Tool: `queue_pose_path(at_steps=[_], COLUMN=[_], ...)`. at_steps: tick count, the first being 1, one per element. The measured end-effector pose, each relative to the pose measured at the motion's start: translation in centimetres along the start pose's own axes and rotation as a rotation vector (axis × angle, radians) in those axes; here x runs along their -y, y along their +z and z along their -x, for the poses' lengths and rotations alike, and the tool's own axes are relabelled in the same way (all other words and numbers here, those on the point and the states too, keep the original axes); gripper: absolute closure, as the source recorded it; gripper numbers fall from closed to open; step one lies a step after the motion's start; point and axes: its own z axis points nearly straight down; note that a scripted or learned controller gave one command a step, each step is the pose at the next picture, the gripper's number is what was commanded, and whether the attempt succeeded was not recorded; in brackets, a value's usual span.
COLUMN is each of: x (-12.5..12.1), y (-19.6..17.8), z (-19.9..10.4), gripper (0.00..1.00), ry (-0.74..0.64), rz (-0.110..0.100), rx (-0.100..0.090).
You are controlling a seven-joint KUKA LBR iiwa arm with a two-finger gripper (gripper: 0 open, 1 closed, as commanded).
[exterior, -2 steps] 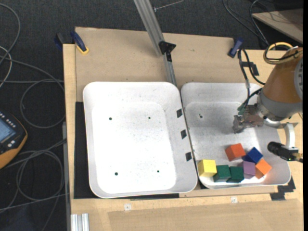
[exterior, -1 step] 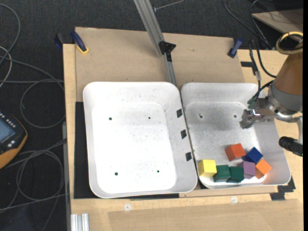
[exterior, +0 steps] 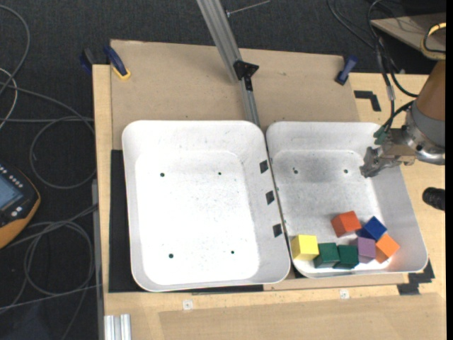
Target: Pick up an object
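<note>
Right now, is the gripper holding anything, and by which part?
Nothing is held. The gripper hangs over the right bin, apart from the blocks clustered at its near edge.

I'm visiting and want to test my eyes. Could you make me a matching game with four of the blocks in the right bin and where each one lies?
Blocks:
1. yellow block
2. red block
3. orange block
4. purple block

Places:
A. farthest right of the pile
B. farthest left of the pile
C. nearest the tool
D. between the blue block and the bin's front wall

Pairs: 1-B, 2-C, 3-A, 4-D
</note>
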Motion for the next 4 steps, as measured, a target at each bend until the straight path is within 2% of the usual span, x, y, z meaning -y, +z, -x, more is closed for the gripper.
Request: queue_pose_path(at_steps=[1,2,3,4], x=[0.0,1.1,0.6,1.2], y=[1.2,-0.2,-1.4,-2.8], z=[0.0,-5.1,-11.0,-16.5], gripper=[1.00,1.00,1.00,1.00], ry=[0.002,-0.003,-0.005,-0.004], rz=[-0.009,-0.008,-0.005,-0.005], rx=[-0.001,-0.005,-0.004,-0.004])
